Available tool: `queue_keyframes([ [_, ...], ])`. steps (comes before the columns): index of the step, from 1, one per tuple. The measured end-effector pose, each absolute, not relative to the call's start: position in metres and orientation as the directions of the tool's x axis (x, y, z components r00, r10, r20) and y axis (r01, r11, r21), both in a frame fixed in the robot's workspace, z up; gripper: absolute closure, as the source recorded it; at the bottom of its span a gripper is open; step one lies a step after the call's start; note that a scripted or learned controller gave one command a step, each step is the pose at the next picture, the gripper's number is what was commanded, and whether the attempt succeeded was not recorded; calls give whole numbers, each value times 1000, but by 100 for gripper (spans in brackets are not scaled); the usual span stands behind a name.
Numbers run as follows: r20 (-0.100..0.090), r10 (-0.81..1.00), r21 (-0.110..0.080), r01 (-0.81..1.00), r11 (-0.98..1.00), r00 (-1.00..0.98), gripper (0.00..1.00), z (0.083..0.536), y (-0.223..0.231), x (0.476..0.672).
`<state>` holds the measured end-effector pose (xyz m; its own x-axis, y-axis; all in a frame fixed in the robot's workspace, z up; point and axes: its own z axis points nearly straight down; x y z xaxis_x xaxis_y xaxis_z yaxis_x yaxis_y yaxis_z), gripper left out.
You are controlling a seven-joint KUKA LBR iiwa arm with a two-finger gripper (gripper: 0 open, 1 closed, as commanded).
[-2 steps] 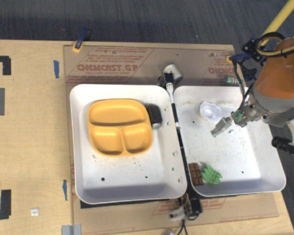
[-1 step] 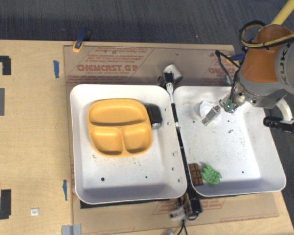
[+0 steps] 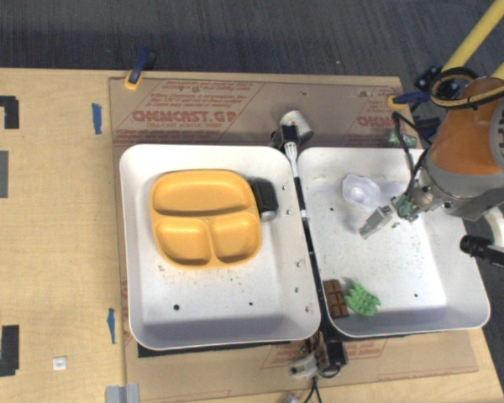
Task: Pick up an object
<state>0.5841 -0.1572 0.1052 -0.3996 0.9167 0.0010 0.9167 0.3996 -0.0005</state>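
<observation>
My gripper (image 3: 376, 222) hangs over the middle of the right bin (image 3: 454, 309), reaching in from the right below the orange band. Just up and to its left lies a clear plastic cup (image 3: 360, 191), close to the gripper tip; whether they touch I cannot tell. A green leafy toy (image 3: 364, 300) and a brown chocolate-bar piece (image 3: 334, 299) rest at the right bin's near left corner. In the left bin (image 3: 143, 300), a yellow divided plate (image 3: 207, 217) lies with a small black block (image 3: 265, 198) against its right edge.
A ridge where the two bins meet runs between them (image 3: 307, 242). Cables and a blue clamp (image 3: 407, 99) hang behind the right bin near the arm. A yellow pole (image 3: 483, 28) slants at the top right. The bins sit on a cardboard sheet (image 3: 202, 107).
</observation>
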Motion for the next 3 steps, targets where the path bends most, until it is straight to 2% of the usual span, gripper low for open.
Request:
queue_keyframes([
  [1, -4, 826, 3, 826, 564, -564, 0, 85, -160, 617],
  [2, -3, 868, 4, 868, 497, -497, 0, 150, -114, 668],
  [3, 1, 977, -2, 977, 211, -211, 0, 97, -113, 620],
])
